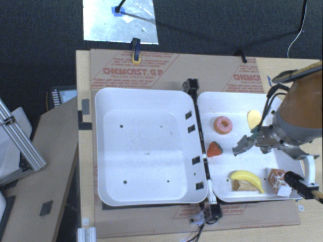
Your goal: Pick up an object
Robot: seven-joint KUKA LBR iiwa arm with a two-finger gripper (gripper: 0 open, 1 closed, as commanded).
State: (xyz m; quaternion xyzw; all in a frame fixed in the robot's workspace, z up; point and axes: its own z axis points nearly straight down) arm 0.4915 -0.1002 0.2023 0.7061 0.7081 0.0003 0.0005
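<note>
The right bin (229, 100) holds a pink frosted doughnut (222, 125), a red strawberry (214, 149), a yellow lemon (254, 118), a yellow banana (247, 178) lying over a brown bread-like piece (244, 186), and a small brown and white box (278, 181). My gripper (243, 145) hangs in the middle of this bin, right of the strawberry and below the doughnut, above the banana. Its dark tip points left over bare bin floor, and nothing shows between its parts.
The left bin (146, 145) sits beside the right one, with a black hinge strip (198, 135) between them. Both rest on a cardboard sheet (151, 69). The grey arm with its orange band (303, 105) covers the right bin's right side.
</note>
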